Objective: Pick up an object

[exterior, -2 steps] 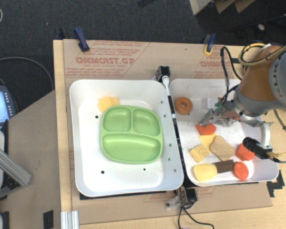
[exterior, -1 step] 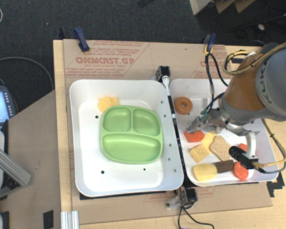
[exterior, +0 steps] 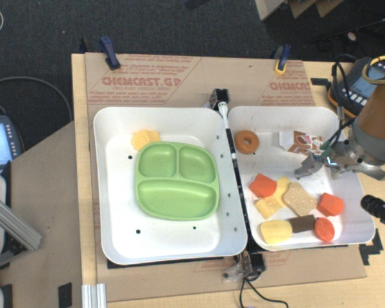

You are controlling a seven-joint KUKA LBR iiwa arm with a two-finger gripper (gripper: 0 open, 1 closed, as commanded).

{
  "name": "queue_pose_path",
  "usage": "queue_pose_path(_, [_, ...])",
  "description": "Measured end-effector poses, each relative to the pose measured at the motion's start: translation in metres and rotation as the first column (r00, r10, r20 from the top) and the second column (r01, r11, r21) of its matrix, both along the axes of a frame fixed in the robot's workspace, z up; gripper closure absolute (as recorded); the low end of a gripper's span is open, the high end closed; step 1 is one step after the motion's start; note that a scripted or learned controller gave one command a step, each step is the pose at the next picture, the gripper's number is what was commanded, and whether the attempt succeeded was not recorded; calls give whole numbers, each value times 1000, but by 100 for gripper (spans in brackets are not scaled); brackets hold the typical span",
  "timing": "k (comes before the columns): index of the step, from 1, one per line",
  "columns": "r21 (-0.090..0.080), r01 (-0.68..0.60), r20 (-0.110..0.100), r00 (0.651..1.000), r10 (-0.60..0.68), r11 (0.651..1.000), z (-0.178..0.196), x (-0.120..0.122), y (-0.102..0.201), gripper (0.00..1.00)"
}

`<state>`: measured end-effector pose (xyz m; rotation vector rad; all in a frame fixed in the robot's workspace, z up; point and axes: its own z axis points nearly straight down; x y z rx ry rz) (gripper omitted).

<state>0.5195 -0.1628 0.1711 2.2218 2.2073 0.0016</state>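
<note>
The right bin (exterior: 289,115) holds several toy foods. Among them are a brown donut (exterior: 247,142), an orange block (exterior: 263,185), a tan cracker (exterior: 299,199), yellow cheese pieces (exterior: 269,206), a yellow oblong (exterior: 275,231), a dark brown bar (exterior: 302,223) and two red-orange pieces (exterior: 331,205) (exterior: 325,229). A brown and white item (exterior: 301,142) lies at the bin's back. My gripper (exterior: 313,164) reaches in from the right, low over the bin. It sits just in front of the brown and white item and above the cracker. Nothing shows held in it.
The left bin (exterior: 109,172) carries a green divided tray (exterior: 176,180) and a small yellow piece (exterior: 144,138) at its back left. A black divider rod (exterior: 230,146) runs between the bins. Blue clamps (exterior: 109,52) (exterior: 282,58) hold the cardboard base.
</note>
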Motion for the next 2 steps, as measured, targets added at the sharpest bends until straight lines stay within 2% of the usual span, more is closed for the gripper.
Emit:
queue_pose_path(1, [-1,-7,8,1000,7,1000,-84,-34,0,0])
queue_pose_path(2, [-1,-6,12,1000,6,1000,-71,-32,0,100])
